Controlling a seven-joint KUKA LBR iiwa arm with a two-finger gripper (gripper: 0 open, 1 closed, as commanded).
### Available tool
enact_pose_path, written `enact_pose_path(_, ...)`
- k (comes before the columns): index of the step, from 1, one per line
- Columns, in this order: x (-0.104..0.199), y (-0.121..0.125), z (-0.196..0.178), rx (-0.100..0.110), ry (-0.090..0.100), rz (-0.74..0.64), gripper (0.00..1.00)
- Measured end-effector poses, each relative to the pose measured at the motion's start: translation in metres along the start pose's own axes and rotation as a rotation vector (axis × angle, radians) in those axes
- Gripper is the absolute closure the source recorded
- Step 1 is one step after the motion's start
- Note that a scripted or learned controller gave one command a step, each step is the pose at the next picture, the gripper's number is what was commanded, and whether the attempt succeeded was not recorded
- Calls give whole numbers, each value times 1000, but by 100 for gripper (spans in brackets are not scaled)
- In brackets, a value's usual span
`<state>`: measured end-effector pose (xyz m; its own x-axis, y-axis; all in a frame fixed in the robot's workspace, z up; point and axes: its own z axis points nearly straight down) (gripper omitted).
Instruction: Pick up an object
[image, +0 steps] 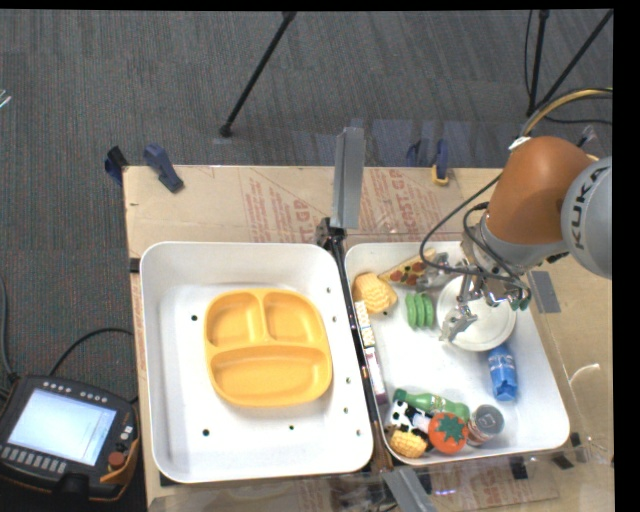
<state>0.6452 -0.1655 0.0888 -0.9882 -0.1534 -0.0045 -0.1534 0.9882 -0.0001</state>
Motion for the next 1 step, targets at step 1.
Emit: enact_pose_path(1, -1, 68, 0, -2, 0, -194, 0)
